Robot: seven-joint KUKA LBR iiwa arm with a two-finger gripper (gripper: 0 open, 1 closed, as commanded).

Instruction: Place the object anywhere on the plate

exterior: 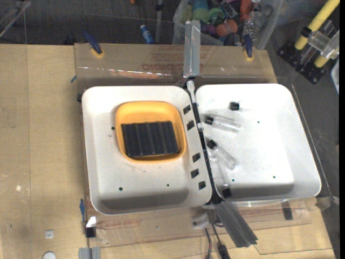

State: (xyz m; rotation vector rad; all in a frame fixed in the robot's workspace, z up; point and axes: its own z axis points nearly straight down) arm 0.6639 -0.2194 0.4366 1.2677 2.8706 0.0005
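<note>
Nearest the lens, a grey bracket (237,230) juts from the bench's front edge, where the two bins meet. Gripper state: cannot tell; arm pose likewise unrecorded. Dark ribbed block (150,138) lies flat on the orange plate (125,114), inside its rim, near the left bin's (102,177) middle. Judged placed, task likely complete. Right bin (280,161) holds clear tubes (222,123) and a small black piece (233,106) toward its left edge, probably spare pick objects.

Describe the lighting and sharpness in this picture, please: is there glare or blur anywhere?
Camera view: even, soft light; faint shadows in the right bin; the clear syringes nearly vanish against the white; glare streaks the plastic sheet behind the bins; the orange plate is fairly sharp; background clutter is soft.
</note>
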